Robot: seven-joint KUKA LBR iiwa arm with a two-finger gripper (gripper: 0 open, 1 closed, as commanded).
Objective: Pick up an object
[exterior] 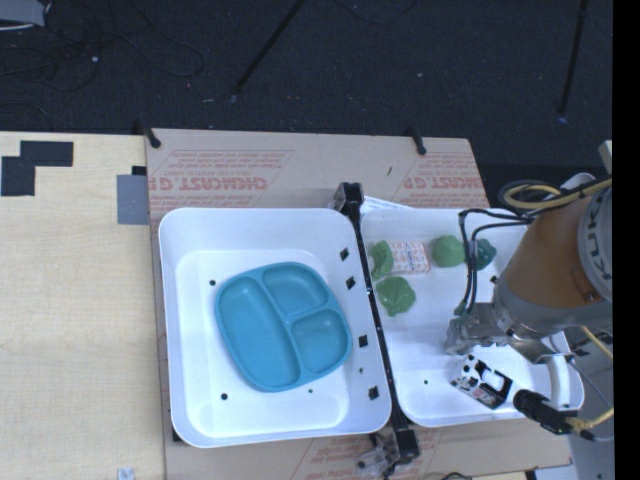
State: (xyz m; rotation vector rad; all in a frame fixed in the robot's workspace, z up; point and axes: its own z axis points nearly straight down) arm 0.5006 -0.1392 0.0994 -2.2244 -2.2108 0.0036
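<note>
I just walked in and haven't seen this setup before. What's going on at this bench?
A grey and orange robot arm reaches in from the right, with its gripper low over the right bin. Toward that bin's far side lie several green pieces and a small pale packet, all apart from the gripper. The left bin holds a blue divided plate. Nothing looks picked up yet.

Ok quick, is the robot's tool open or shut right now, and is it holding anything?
Tool: cannot be told; it hangs low over the right bin.
</note>
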